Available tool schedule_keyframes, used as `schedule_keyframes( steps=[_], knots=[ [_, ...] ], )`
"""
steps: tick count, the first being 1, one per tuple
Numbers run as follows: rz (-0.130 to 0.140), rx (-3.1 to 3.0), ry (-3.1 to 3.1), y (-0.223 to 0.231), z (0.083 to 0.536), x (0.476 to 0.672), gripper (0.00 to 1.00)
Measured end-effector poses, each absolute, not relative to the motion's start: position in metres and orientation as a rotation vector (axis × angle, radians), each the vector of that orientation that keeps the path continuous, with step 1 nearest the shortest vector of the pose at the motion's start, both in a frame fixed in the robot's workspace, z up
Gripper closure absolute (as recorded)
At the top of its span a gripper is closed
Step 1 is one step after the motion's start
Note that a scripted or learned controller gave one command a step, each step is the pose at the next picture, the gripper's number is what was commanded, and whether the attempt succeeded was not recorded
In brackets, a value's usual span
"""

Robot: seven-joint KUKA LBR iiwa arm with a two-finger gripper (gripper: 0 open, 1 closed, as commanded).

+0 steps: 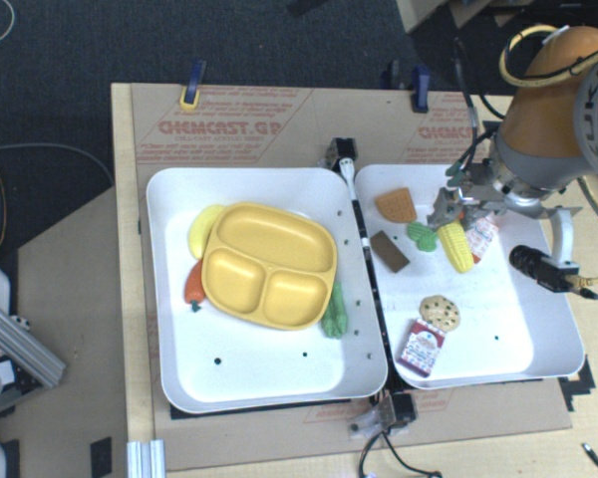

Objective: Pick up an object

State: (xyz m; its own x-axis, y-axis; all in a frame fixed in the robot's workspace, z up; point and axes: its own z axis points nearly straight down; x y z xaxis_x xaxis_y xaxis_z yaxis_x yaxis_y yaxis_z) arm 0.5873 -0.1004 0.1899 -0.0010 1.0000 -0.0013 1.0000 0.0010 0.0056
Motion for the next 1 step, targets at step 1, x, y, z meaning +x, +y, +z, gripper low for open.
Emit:
schedule_keyframes(
  steps=[1],
  knots=[
    [0.006, 2.216, 2.219, -0.1003, 0.2276, 0.5887, 1.00]
  ],
)
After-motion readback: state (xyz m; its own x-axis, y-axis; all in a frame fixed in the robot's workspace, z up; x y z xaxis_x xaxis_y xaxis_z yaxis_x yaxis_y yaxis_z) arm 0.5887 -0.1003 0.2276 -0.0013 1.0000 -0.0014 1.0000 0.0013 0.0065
